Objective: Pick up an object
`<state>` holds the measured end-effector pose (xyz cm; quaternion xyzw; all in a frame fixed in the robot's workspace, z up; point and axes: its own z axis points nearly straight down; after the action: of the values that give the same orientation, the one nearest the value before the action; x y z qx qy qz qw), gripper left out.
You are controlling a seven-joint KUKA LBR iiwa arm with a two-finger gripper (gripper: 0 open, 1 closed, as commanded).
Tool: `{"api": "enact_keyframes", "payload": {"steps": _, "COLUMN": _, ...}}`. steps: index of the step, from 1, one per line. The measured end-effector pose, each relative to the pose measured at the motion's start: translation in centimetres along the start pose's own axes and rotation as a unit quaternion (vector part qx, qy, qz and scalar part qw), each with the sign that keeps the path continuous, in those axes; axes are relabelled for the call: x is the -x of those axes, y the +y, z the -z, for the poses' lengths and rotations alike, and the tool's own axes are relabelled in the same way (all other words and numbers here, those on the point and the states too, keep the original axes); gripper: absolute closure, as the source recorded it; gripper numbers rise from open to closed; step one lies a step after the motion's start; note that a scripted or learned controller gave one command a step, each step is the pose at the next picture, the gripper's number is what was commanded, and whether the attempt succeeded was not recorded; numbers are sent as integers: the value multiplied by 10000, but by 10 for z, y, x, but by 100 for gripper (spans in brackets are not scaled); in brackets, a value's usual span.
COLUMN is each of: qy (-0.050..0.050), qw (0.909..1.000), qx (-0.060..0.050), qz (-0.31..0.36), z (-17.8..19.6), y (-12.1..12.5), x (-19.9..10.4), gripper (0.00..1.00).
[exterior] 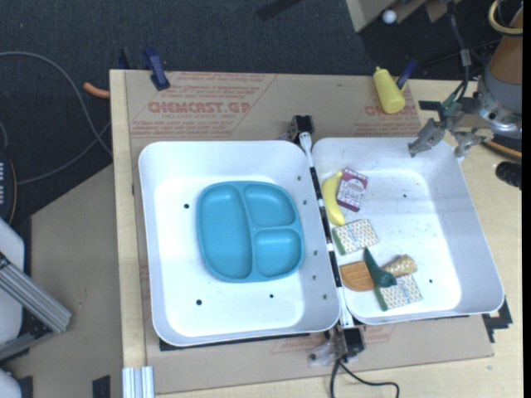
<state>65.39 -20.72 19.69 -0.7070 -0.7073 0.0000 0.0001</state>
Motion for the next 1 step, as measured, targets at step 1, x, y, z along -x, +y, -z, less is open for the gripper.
{"api": "enact_keyframes", "payload": {"steps": 1, "qy": 5, "qw": 10000, "qx": -7, "qz": -1, "z": -23, "y": -56, "x": -41, "gripper": 0}}
